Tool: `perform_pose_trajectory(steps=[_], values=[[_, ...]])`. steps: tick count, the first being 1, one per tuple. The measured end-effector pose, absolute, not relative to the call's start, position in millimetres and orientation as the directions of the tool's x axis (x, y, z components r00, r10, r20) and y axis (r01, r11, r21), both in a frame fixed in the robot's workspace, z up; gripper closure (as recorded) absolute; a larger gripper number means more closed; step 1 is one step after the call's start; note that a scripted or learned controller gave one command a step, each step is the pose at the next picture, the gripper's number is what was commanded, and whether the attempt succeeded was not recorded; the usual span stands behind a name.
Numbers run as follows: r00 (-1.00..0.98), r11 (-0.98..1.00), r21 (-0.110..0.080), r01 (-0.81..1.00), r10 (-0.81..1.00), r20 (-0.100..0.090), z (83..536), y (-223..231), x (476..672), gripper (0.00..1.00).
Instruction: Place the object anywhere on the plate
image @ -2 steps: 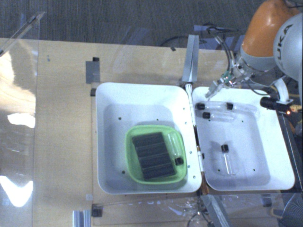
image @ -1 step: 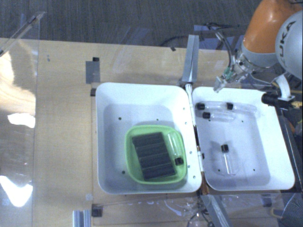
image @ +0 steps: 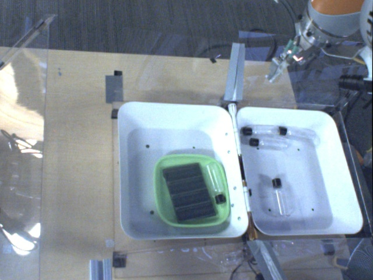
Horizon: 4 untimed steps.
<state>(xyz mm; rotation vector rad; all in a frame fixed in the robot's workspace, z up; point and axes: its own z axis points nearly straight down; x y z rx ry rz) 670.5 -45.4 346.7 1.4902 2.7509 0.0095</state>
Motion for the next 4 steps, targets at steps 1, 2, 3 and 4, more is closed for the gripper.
perform_pose_trajectory(steps=[1,2,3,4], values=[[-0.638,0.638,0.005,0.77,0.77,-0.003,185.3,14.5,662.1,1.0],[-0.733,0.733,0.009,0.681,0.681,-0.009,310.0,27.6,646.7,1.0],[-0.795,0.795,0.006,0.606,0.606,-0.004,185.5,88.2,631.3,1.0],[-0.898,0.898,0.008,0.44,0.44,-0.01,288.6,95.6,657.2,1.0]])
